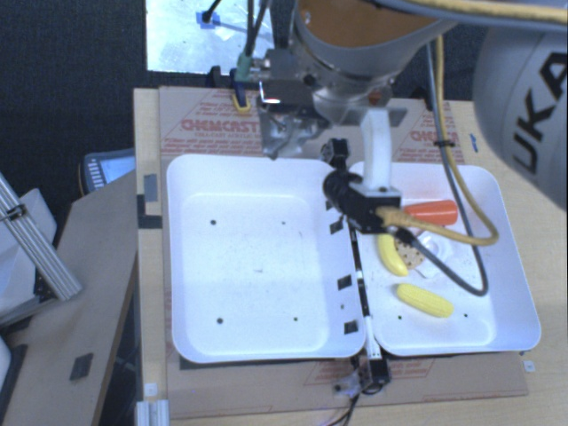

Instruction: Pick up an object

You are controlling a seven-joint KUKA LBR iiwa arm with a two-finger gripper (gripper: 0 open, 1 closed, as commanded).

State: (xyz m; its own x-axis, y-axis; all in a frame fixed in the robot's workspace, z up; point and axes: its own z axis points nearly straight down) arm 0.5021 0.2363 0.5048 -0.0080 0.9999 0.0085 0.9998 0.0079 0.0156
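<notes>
My gripper hangs over the back rim of the left bin, high above the bench, and I see nothing in it. The right bin holds an orange carrot-like piece near its back. A yellow banana lies towards the bin's left side, a yellow corn cob in front of it. A small tan dotted piece and a pale crumpled thing lie beside the banana. All of these sit well to the right of the gripper and lower in the view.
The two white bins meet along a central divider. Brown cardboard lies under them. A yellow cable loops over the right bin. A pale table with metal rails stands at the left.
</notes>
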